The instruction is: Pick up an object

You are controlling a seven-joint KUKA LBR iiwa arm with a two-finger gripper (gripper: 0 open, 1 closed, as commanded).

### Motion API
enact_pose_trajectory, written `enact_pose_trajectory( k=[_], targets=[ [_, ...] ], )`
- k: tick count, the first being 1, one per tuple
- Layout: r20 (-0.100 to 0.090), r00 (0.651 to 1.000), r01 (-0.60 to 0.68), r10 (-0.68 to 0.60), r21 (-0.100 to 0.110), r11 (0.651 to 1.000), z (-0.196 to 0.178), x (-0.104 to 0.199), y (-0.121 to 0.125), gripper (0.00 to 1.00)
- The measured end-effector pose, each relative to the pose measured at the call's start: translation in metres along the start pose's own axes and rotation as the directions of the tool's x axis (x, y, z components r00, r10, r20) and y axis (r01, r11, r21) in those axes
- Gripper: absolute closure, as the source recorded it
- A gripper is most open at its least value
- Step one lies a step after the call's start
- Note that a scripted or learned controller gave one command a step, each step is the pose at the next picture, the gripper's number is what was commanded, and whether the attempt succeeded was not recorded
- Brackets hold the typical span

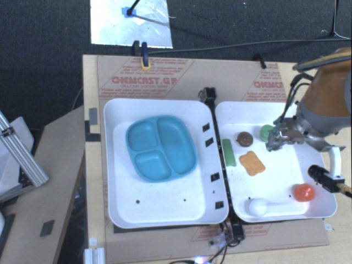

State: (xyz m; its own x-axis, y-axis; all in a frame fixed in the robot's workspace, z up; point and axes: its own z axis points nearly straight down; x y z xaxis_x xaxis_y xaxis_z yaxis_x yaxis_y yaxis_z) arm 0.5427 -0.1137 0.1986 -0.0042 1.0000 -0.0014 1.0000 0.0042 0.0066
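Right bin [275,212]: gripper [275,139] beside green object [266,131]

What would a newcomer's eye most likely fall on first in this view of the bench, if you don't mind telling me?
Probably the blue divided plate, which lies alone in the left bin. Next would come the grey and orange arm, reaching in from the right with its gripper low over the right bin, beside a small green object. Around it lie an orange piece, a brown round thing and a red ball.
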Motion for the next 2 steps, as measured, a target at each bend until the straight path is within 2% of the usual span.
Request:
enact_pose_trajectory(
  k=[1,2],
  targets=[
    [-0.001,1.000,0.001,-0.001,0.002,1.000,-0.024,0.000,0.002,1.00],
    [-0.003,1.000,0.006,-0.006,0.003,1.000,-0.016,0.050,0.021,1.00]
  ],
)
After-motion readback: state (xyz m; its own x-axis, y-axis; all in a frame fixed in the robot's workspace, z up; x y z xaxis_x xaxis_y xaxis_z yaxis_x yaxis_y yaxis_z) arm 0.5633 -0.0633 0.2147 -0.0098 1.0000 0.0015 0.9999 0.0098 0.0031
